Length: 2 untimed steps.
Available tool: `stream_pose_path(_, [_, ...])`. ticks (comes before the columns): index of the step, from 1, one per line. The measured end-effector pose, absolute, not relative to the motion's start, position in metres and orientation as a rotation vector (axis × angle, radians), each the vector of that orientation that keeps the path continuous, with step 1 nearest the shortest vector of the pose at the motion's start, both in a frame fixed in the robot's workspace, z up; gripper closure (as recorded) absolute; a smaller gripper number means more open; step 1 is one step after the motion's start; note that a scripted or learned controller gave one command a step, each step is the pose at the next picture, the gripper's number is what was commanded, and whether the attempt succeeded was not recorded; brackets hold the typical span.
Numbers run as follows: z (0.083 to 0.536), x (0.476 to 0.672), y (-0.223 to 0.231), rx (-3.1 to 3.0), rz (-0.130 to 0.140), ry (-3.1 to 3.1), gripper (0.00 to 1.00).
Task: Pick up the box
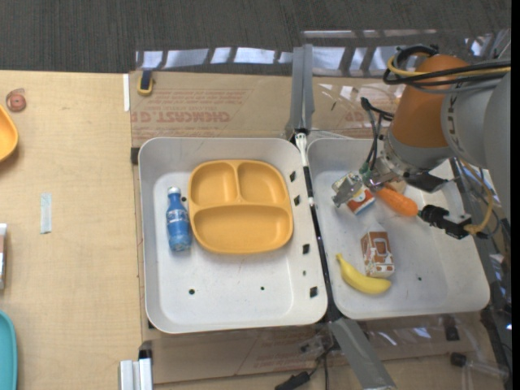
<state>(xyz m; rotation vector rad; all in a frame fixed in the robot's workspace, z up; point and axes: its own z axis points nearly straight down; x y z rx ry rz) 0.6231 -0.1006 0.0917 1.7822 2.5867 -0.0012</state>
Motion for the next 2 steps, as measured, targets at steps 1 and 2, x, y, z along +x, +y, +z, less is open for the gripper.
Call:
stream_pose_path(1, [0.101, 0.623, -0.102, 1.785, 0.000, 2.584, 1.00])
stream_pose_path(2, [0.216, 0.659, -0.094, 1.768, -0.002, 2.594, 1.00])
